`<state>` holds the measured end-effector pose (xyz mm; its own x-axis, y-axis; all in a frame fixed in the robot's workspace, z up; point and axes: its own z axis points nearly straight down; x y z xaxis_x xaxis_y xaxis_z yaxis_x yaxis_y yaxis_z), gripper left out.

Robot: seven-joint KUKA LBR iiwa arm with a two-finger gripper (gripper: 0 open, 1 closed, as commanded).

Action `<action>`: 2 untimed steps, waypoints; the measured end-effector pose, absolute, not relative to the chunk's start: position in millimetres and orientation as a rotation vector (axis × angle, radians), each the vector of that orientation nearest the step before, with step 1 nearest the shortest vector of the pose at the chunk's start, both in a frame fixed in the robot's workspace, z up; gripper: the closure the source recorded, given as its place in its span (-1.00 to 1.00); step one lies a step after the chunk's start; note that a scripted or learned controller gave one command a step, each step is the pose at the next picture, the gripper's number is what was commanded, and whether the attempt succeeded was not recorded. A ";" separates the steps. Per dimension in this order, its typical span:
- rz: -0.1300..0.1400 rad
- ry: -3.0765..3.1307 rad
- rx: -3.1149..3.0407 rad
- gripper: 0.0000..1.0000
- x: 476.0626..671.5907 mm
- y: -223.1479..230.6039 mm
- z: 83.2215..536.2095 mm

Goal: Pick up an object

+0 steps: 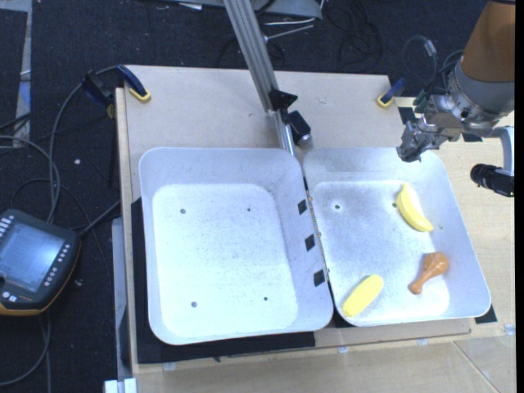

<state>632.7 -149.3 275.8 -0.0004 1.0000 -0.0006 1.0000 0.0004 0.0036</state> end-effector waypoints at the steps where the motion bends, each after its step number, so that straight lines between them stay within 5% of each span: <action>1: 0.000 2.227 2.218 1.00 624.6 -100.7 258.7; 2: 0.000 2.227 2.217 1.00 625.2 -51.9 255.0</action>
